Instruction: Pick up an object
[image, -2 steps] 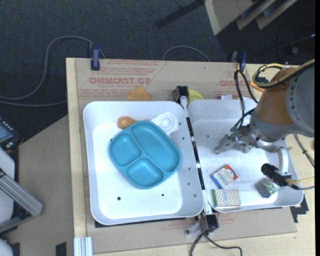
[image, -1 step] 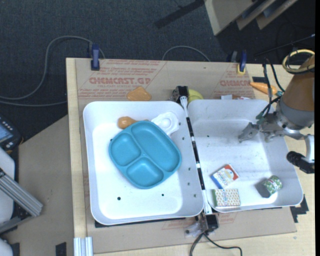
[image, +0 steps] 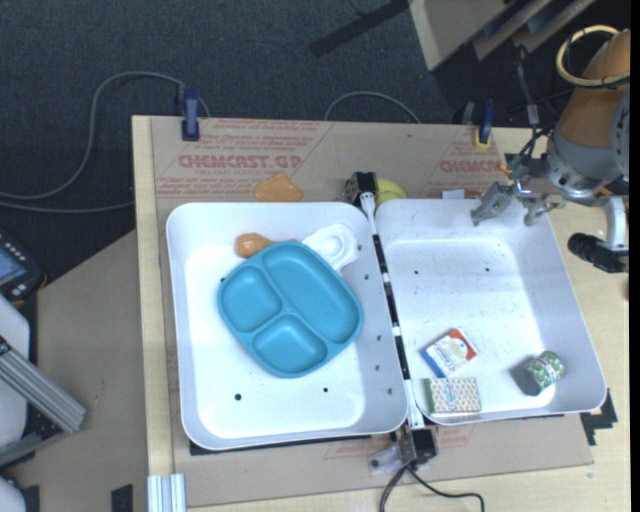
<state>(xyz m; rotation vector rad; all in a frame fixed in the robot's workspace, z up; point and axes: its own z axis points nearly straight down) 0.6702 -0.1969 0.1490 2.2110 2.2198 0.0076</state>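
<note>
In the right bin (image: 560, 300), a small white packet with red and blue print (image: 449, 351) lies near the front. A green-and-white box (image: 455, 394) rests at the front edge, and a small green can (image: 540, 372) lies on its side at the front right. My gripper (image: 512, 206) hangs over the bin's far right corner, well away from all three. It is open, with nothing between its fingers. The left bin (image: 200, 380) holds a blue divided plate (image: 290, 308), a small orange piece (image: 253, 243) and a white cup-like item (image: 332, 243).
On the bench behind the bins lie an orange lump (image: 278, 187), a black item (image: 360, 185) and a yellow object (image: 390, 190). Blue clamps (image: 189, 112) hold the board's far edge. The middle of the right bin is bare white floor.
</note>
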